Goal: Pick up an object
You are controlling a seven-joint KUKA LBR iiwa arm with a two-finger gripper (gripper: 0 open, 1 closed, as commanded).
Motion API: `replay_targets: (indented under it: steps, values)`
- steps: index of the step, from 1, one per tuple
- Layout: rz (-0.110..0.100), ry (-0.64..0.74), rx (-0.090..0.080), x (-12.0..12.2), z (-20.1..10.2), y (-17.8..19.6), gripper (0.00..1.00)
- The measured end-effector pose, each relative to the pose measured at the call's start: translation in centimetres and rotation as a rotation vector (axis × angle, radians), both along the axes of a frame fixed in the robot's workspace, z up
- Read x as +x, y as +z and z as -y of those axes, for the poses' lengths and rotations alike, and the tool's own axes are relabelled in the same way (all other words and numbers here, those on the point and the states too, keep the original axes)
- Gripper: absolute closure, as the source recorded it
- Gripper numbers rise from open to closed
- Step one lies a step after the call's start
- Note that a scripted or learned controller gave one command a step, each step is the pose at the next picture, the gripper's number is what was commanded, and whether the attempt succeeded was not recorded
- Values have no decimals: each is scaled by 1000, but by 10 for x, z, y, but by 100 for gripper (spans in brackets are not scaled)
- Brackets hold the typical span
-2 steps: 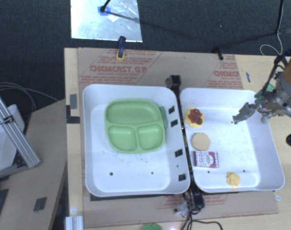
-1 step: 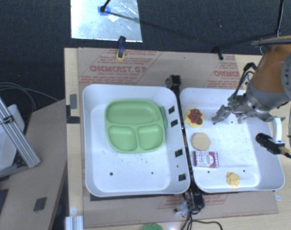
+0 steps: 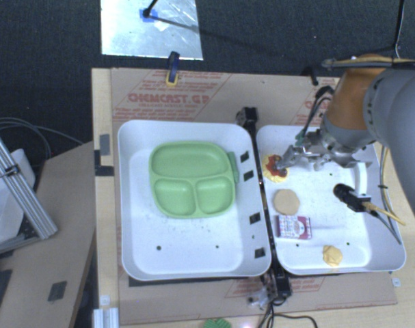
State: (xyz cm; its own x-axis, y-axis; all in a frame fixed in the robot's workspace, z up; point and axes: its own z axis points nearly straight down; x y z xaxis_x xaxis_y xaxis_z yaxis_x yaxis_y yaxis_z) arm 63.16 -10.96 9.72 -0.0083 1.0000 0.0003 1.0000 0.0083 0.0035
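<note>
We find the gripper [image 3: 284, 161] low in the right bin [image 3: 385, 251] — at a red-and-yellow toy [image 3: 275, 170]; its grip we cannot tell. Below the toy: cookie [image 3: 286, 201], box [image 3: 293, 227].

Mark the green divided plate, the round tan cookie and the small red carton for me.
green divided plate [image 3: 192, 179], camera view, on its large upper compartment.
round tan cookie [image 3: 286, 201], camera view, on the middle of its flat top.
small red carton [image 3: 293, 227], camera view, on its upward face.
</note>
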Motion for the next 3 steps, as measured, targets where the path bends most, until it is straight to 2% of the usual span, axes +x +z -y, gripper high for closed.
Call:
replay_targets:
  steps: [1, 2, 3]
  values:
    - [-32, -1, 13, 30, 53, -11, 0]
    - [-17, -5, 8, 24, 84, -10, 0]
    - [-33, -2, -3, 32, 64, -11, 0]
